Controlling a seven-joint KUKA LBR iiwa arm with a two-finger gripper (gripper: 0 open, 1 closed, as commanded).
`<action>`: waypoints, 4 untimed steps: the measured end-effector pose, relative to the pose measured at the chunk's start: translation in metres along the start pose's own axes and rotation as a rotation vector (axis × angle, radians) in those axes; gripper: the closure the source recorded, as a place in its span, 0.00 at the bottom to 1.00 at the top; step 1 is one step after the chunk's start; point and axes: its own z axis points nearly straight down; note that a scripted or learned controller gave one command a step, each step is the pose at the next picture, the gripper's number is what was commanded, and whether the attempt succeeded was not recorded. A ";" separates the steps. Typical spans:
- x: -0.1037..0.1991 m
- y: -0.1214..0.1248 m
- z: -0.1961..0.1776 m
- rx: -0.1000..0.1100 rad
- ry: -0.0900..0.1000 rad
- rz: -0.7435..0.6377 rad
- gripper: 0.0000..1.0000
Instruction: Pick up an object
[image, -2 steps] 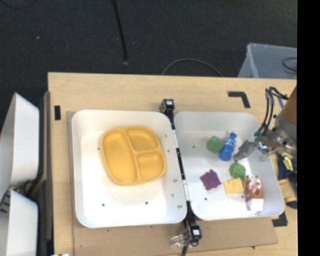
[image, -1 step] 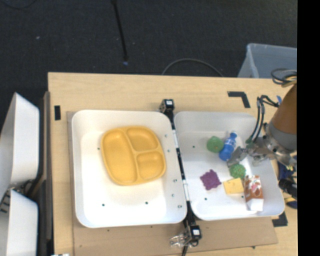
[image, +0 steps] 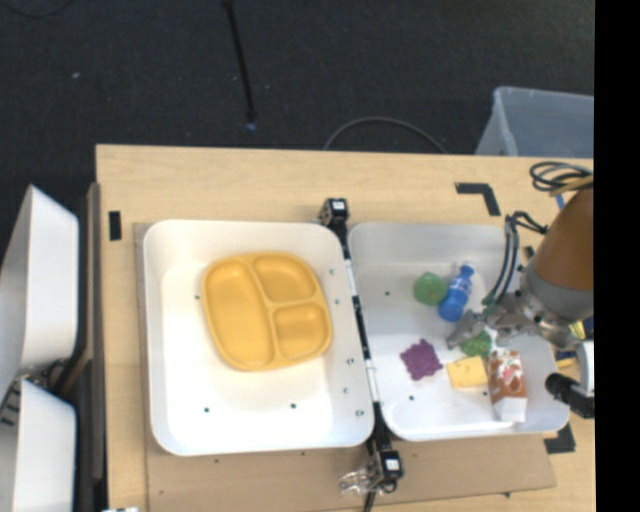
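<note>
Looking down at my bench, I see 2 shallow white bins side by side. The left bin (image: 170, 400) holds 1 large yellow divided tray (image: 266, 309), lying flat near its middle. The right bin (image: 400, 260) holds the small clutter I am meant to pick from, and the grey arm (image: 567, 255), with its orange band, reaches in over that bin's right side. The gripper (image: 478, 328) sits low among the objects, just beside a small green piece (image: 477, 346), but the arm's bulk covers much of it and I cannot tell whether it is released or clenched, or whether anything is caught in it. Around it, from bigger to smaller: a red and white carton (image: 507, 382) by the bin's lower right, a blue bottle (image: 456, 294) tilted next to a green round object (image: 430, 288), a purple lump (image: 422, 359), and a yellow block (image: 466, 374). Every object appears to rest on the bin floor, so I judge the pick not yet done: the approach looks made, the grasp and lift remain.
</note>
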 end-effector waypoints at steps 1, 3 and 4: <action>-0.001 0.002 -0.014 -0.007 -0.002 0.002 1.00; -0.008 0.010 -0.116 -0.008 -0.001 -0.005 1.00; 0.043 0.028 -0.107 -0.003 0.001 -0.007 1.00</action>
